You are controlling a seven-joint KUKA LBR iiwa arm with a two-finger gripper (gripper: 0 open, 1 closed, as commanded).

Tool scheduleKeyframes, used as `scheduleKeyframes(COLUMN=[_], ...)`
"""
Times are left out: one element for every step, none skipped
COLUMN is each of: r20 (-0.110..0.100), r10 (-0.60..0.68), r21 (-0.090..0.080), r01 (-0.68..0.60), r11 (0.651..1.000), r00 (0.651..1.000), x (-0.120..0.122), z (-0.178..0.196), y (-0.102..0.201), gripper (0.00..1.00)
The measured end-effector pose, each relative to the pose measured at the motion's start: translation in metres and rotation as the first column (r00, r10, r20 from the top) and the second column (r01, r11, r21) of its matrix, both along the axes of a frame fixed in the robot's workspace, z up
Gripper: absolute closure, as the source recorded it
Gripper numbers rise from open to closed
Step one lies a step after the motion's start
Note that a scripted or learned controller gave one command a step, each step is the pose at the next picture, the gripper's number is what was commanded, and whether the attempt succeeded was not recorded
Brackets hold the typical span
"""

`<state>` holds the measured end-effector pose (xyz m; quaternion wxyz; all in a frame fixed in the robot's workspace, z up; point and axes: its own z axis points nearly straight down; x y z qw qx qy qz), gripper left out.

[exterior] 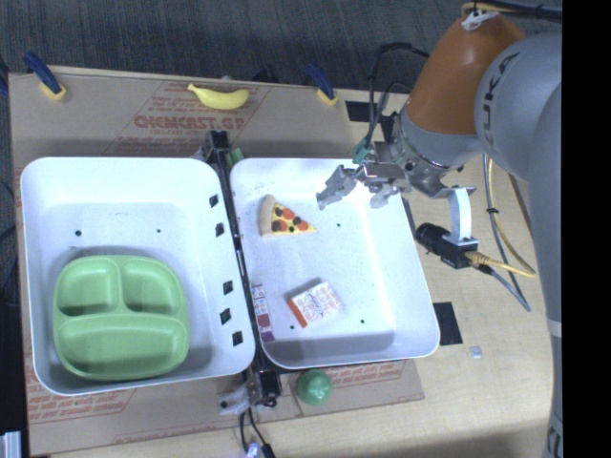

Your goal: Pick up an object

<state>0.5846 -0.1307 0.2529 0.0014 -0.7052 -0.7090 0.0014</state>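
Note:
In the right bin [401, 284], a toy pizza slice [282, 219] lies near the back left, and a small white and orange packet [315, 304] lies near the front middle. My gripper [357, 193] hangs over the bin's back right part, just right of the pizza slice and apart from it. Its fingers are spread open with nothing between them. A green divided tray [119, 315] fills the front of the left bin [57, 198].
A yellow banana [220, 94] rests on the cardboard behind the bins. A green ball [313, 386] sits on the cardboard in front of the right bin. Black clips run along the divide between the bins. The arm reaches in from the right.

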Motion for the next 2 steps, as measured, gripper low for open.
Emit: scheduleKeyframes(r20=[-0.002,-0.001], r10=[0.0,0.002], r21=[0.0,-0.001], r01=[0.0,-0.002], r11=[1.0,1.0], r00=[1.0,1.0], x=[-0.028,0.026], z=[-0.09,-0.14], y=[0.025,0.031], gripper=[0.0,0.0])
